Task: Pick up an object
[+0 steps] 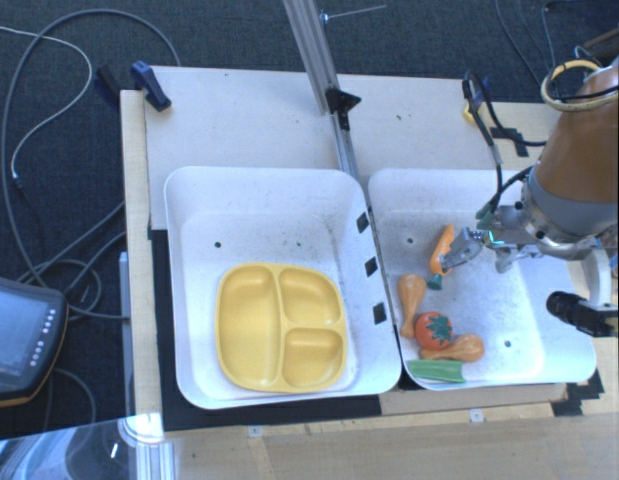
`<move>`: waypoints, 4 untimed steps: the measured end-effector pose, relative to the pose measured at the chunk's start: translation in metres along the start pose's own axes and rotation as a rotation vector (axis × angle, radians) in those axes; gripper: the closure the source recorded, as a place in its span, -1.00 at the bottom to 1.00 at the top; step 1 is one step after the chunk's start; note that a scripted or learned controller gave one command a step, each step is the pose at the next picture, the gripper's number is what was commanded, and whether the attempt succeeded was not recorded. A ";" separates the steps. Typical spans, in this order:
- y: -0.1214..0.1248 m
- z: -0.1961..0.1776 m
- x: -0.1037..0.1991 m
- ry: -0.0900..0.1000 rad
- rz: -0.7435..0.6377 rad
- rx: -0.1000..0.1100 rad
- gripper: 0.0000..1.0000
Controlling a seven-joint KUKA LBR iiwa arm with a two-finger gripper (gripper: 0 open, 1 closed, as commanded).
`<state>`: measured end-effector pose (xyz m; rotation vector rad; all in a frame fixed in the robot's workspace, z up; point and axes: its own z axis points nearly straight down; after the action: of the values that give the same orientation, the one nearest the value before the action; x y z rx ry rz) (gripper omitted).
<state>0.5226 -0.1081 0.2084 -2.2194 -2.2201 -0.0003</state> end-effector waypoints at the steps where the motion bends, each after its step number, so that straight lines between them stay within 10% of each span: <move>1: -0.004 0.063 -0.001 0.001 0.000 0.007 -1.00; 2: -0.005 0.116 0.000 0.001 0.001 0.006 -1.00; 3: -0.004 0.102 0.000 0.000 0.000 -0.001 1.00; 4: -0.001 0.039 0.005 -0.003 -0.002 -0.008 1.00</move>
<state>0.5217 -0.1034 0.1696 -2.2230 -2.2274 -0.0065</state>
